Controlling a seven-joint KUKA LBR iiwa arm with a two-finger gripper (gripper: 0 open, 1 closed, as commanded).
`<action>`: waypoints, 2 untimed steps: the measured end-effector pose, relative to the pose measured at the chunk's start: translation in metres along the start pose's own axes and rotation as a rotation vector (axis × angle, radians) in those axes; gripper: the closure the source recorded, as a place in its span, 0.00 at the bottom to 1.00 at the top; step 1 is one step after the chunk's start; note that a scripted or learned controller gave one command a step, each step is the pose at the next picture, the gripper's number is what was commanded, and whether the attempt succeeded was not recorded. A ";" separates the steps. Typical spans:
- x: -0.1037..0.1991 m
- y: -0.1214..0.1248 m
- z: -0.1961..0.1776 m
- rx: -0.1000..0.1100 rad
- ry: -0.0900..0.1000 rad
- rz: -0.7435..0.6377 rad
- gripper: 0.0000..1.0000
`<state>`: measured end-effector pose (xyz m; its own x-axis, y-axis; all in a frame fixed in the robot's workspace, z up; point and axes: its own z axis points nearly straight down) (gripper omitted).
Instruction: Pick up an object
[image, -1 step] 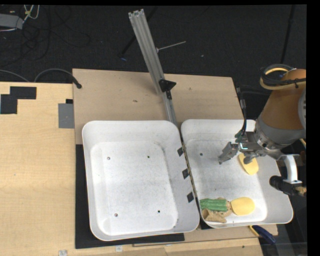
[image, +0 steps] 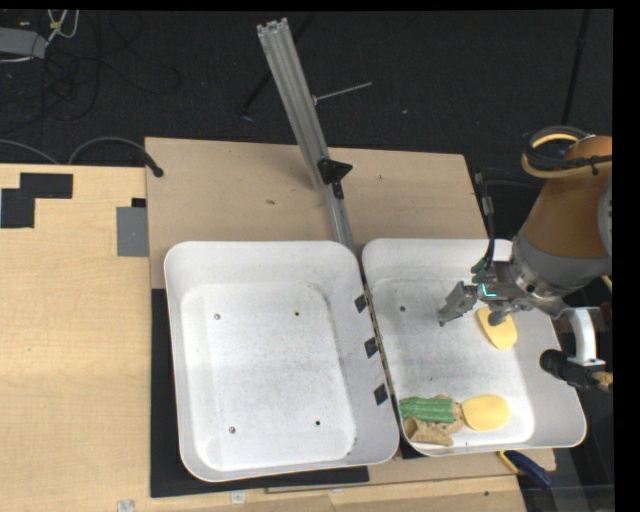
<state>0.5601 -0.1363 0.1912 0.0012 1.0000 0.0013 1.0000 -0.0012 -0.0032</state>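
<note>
gripper (image: 483, 308): fingers seen spread apart, nothing held between them | yellow object (image: 499, 330): lies in right bin (image: 420, 350), just beside and below-right of the fingertips | coming move judged a short shift toward bin's right edge | 3 other items grouped at front rim

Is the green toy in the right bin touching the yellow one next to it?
Touching. The camera view shows the green toy butting against the yellow one at the right bin's front edge, with no gap.
</note>
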 end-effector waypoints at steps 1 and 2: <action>0.004 0.008 0.050 0.005 0.001 0.000 0.00; 0.004 0.009 0.100 -0.003 -0.001 0.000 0.00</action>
<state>0.5689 -0.1321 0.0914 0.0015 1.0000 -0.0001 1.0000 -0.0015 -0.0006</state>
